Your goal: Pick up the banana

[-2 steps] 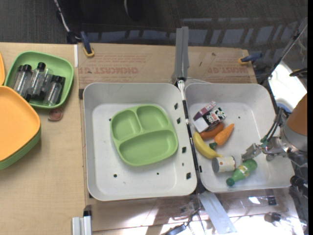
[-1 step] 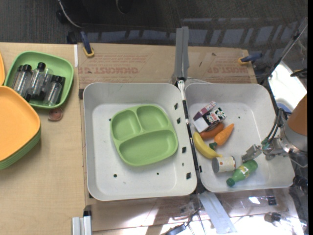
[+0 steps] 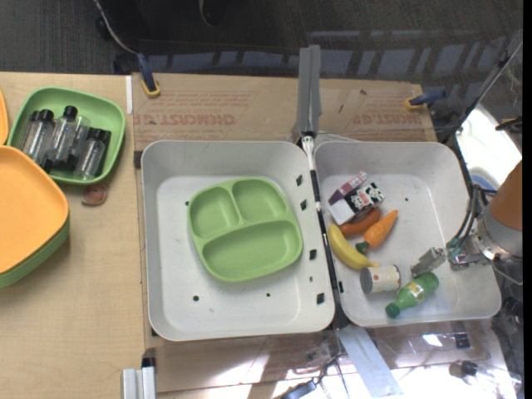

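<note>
The yellow banana point(image 3: 347, 248) lies in the right bin point(image 3: 440, 160) near its left wall, curving from upper left to lower right. An orange carrot point(image 3: 381, 229) rests just right of it, and a small can point(image 3: 381, 278) lies on its side at the banana's lower end. My gripper point(image 3: 431, 261) hangs low over the right half of the same bin, well to the right of the banana and just above a green bottle point(image 3: 413, 296). Nothing is visibly held in it.
A printed box point(image 3: 357, 196) sits above the carrot. The left bin point(image 3: 166, 248) holds a green divided plate point(image 3: 245, 229). On the bench at far left stand a green tray of vials point(image 3: 71, 135) and stacked orange plates point(image 3: 29, 214).
</note>
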You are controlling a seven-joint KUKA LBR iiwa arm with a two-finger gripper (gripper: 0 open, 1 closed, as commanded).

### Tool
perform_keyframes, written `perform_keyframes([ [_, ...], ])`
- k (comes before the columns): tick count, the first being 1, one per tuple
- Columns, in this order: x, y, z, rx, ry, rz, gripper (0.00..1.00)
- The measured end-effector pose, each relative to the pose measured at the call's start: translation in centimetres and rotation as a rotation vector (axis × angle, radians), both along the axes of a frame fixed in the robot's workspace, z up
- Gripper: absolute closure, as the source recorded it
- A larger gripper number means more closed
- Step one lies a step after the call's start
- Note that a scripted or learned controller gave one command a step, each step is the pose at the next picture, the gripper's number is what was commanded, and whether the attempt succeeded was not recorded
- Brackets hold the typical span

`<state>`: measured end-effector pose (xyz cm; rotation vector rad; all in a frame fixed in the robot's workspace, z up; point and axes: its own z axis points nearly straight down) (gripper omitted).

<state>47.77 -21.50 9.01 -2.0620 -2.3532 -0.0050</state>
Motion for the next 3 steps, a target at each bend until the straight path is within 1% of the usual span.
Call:
perform_keyframes([
  [2, -0.05, -0.24, -0.01, -0.002, -0.002, 0.128, 0.0],
  [3, -0.02, -0.34, 0.86, -0.006, -0.004, 0.126, 1.0],
])
